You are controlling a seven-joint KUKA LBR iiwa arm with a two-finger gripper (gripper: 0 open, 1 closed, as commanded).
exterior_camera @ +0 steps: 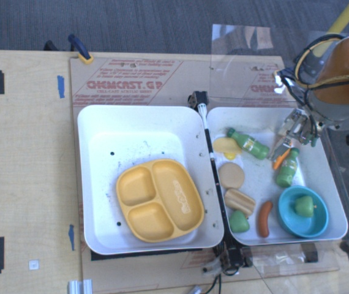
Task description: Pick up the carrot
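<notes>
The hand (292, 135) hung low over the right bin (337, 192); whether it gripped could not be told. The carrot (280, 160) lay just below its tips, long axis slanting up-right toward them.

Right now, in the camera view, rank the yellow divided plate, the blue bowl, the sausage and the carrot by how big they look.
1. Yellow divided plate, clearly largest.
2. Blue bowl.
3. Sausage.
4. Carrot, though the gripper covers part of it, so its full size is unsure.
</notes>
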